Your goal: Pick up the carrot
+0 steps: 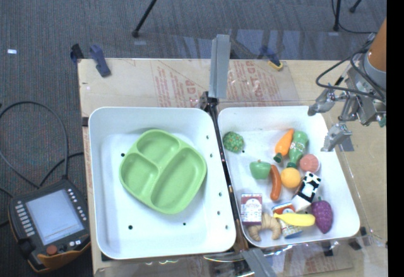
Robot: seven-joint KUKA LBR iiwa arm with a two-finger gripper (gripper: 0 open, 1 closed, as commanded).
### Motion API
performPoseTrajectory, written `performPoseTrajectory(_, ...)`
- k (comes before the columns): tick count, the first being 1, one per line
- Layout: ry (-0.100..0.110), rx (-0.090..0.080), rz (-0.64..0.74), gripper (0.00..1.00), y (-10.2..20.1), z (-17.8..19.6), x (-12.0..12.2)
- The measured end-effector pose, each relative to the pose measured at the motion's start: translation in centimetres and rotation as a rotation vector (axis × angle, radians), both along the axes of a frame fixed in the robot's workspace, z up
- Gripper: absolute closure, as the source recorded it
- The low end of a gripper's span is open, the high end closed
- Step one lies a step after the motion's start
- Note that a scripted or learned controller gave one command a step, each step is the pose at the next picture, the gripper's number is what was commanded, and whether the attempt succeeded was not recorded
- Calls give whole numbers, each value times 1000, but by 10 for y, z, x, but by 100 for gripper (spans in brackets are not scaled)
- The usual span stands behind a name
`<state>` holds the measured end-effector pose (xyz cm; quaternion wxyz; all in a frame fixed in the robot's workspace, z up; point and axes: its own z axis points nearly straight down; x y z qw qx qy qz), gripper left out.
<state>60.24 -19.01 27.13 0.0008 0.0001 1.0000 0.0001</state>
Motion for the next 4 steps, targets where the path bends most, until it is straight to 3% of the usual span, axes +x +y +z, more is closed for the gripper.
performPoseTrajectory(1, 16, 7, 43, 0, -4, -165, 26)
performPoseTrajectory(2, 3, 3, -33, 0, 53, -185, 6)
performPoseTrajectory(3, -3, 2, -28, 100, 54, -173, 9)
performPoseTrajectory(4, -6, -1, 241, 100, 68, -62, -11)
